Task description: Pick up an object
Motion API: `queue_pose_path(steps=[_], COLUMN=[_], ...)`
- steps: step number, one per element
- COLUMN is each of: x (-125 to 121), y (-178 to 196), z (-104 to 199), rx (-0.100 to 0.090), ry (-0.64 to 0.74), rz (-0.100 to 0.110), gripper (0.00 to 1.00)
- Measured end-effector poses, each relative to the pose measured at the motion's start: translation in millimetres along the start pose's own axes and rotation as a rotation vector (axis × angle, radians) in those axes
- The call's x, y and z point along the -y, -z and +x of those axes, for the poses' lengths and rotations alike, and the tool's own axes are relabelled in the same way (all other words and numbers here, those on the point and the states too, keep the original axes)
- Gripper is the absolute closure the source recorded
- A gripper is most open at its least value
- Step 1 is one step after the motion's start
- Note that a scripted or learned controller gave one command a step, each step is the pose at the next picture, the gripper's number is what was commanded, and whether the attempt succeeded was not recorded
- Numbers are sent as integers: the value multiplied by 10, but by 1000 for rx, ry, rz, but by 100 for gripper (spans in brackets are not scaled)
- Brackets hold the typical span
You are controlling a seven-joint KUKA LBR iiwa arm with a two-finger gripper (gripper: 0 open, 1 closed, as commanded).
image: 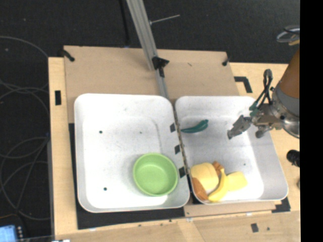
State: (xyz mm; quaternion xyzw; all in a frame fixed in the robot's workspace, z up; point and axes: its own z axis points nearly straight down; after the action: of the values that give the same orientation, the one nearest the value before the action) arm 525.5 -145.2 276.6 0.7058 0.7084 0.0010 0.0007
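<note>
**Arm hangs over the right bin, nothing in its grip**

Black floor with loose cables surrounds a tan bench [116, 69] that bears two white bins side by side. Over the right bin [272, 183] the gripper [236, 130] points toward the bench's left; whether its fingers are spread or pressed together I cannot tell, and nothing shows between them. Behind it the grey wrist and orange band [291, 77] lead off to the right. Left of the gripper, near the bin's left wall, lies a small teal piece [196, 127]. At the near left corner sits a yellow and orange heap of objects [214, 181]. A green bowl [155, 174] stands upright in the left bin [96, 135], near its right front corner.
</note>
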Motion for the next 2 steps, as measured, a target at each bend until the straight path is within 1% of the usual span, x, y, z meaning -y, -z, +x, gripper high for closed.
queue_pose_path(steps=[1,2], x=[0,24], y=[0,-448], z=[-2,52], rx=[0,2], ry=[-2,-5], rz=[-1,5], gripper=[0,0])
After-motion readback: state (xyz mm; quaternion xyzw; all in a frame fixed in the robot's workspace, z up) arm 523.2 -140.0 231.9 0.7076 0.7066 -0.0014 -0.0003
